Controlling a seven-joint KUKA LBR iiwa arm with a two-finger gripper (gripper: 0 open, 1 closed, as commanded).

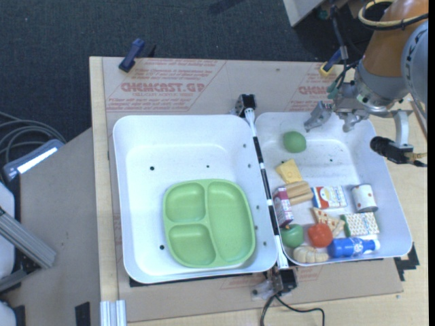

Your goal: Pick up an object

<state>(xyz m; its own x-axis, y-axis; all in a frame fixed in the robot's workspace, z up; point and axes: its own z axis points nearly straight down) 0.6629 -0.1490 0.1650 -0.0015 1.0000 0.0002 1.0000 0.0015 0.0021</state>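
While the arm reached in from the right, its gripper [334, 118] hung over the far edge of the right bin [396, 209], fingers spread and gripping nothing. A green ball [294, 141] lay just beside it, apart from the fingers. Small toy foods crowded the bin's near end. A green divided plate [206, 221] sat in the left bin [136, 175].
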